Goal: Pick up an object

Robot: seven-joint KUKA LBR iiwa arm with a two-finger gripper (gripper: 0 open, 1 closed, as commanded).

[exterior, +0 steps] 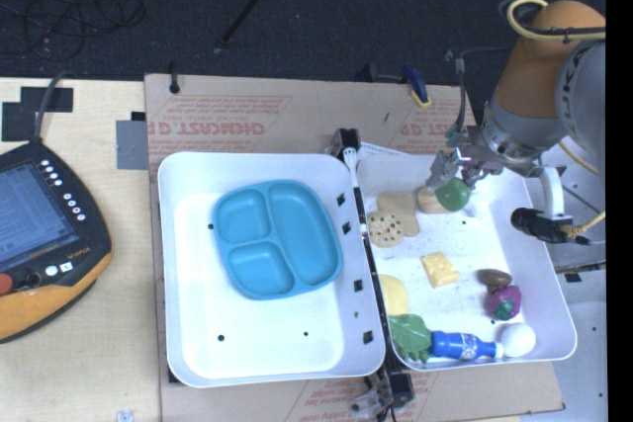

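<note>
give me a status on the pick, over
End effector at the right bin's far end, green round object between its fingers. Tan piece touching it on the left. Blue tray in the left bin.

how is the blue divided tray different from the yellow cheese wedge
The blue divided tray is far larger than the yellow cheese wedge. The tray lies in the left bin, the wedge in the right bin among other toys. The tray is hollowed into three compartments; the wedge is a solid block. The tray is blue with rounded corners; the wedge is yellow and angular. Both rest flat, apart from the gripper.
</note>
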